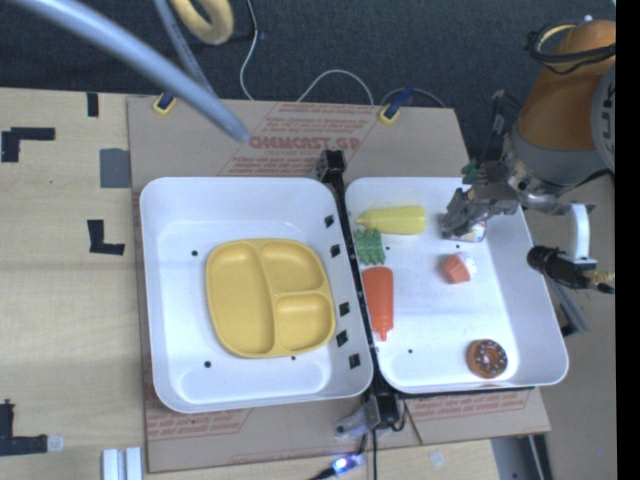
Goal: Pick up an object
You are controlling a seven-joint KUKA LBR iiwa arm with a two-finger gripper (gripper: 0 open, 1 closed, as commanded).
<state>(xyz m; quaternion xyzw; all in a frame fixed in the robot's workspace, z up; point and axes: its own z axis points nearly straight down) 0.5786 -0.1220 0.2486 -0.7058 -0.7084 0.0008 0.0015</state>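
Two shallow white bins sit side by side on the desk (60,268). The left bin (170,218) holds a yellow divided plate (268,298). The right bin (520,298) holds a yellow corn cob (392,219) near its far edge, a carrot (376,293) with green leaves lying along the divider, a small red piece (456,269) toward the middle, and a round brown doughnut (487,358) in the near corner. The gripper (468,213) hangs over the right bin's far right part, just right of the corn cob and above the red piece. Whether its fingers are spread or closed cannot be told from this angle; nothing is visibly held.
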